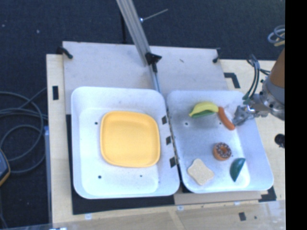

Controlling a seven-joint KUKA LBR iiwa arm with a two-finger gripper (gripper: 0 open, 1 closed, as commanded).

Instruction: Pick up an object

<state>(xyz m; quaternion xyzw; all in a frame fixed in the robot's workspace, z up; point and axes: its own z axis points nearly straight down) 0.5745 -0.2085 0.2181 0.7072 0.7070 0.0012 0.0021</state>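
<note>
The fingers hang low over the right bin, at its far right side, and whether they are spread or clenched cannot be told from this slanted view; nothing is seen between them. Just beside them, on the side away from the arm, lies a small orange carrot-like piece, close enough that it looks to be the object chosen for this pick. Beyond the carrot, a little farther from the fingers, rests a yellow banana with a green end, nearly touching the carrot's upper tip.

Nearer the front edge of the table and well apart from the fingers sit a round chocolate doughnut, a dark green leaf-shaped piece and a slice of toy bread. These lie spread out with gaps between them, which should leave room for a descent on any one.

Far from the fingers, in the left bin, a yellow square plate lies flat in the middle. A slanted metal pole rises behind the seam between the bins.

The fingers' low, sideways approach suits the carrot, though its closeness to the banana could spoil the grasp.
</note>
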